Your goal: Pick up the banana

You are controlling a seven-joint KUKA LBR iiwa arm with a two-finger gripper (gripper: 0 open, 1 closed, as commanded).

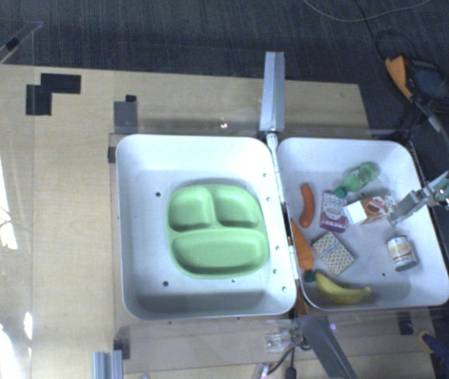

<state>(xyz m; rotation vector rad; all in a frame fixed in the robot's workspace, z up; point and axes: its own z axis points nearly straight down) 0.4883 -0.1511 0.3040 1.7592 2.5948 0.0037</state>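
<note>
Can't make out any text, the printing on the packets [334, 209] and can [401, 252] is way too blurry.

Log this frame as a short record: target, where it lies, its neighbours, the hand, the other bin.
target: banana
location: right bin, near its front edge, lying flat
neighbours: carrot just to its left; patterned packet behind it
hand: over the right bin's right side, apart from the banana, beside a small can
left bin: holds a green divided tray
</note>
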